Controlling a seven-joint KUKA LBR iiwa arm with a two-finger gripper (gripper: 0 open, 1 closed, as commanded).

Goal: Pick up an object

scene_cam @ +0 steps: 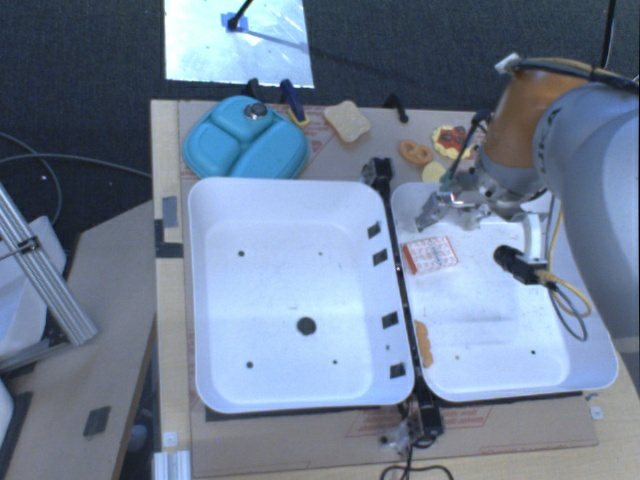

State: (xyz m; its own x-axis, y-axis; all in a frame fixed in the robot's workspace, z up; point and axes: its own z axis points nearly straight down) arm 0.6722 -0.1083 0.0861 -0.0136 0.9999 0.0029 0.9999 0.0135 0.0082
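Hovering over the far end of the right shallow white plastic bin [560,368], the grey arm's gripper [440,211] hangs just beyond a flat red-and-white printed card [431,256]; jaws' spread cannot be told.

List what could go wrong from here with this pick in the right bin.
1. The red-and-white card lies flat on the right bin floor, so the fingers of the gripper may slide over it without catching an edge.
2. The gripper sits near the bin's back-left corner; descending there may strike the wall.
3. The small orange piece hugs the left wall, leaving little room for fingers.
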